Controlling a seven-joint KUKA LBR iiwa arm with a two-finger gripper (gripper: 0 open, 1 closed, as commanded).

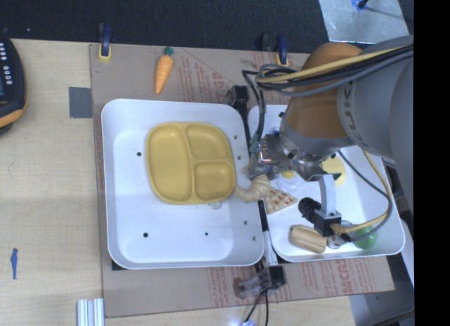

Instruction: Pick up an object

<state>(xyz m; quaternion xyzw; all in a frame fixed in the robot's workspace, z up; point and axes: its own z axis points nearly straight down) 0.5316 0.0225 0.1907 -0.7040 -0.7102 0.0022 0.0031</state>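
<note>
Jaws (pixel 261 170): low over the divide between the bins; grip state cannot be told.
Beige toy (pixel 254 190): just beneath the jaws, on the bins' shared edge.
Left bin (pixel 126 247): carries a yellow divided plate (pixel 190 161).

bench (pixel 49 198), two bins (pixel 119 177) (white), carrot (pixel 163 70)

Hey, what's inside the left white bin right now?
A yellow divided plate lies flat in the left bin, its three compartments bare. The bin floor beneath the plate is covered, so anything under it can't be seen.
</note>
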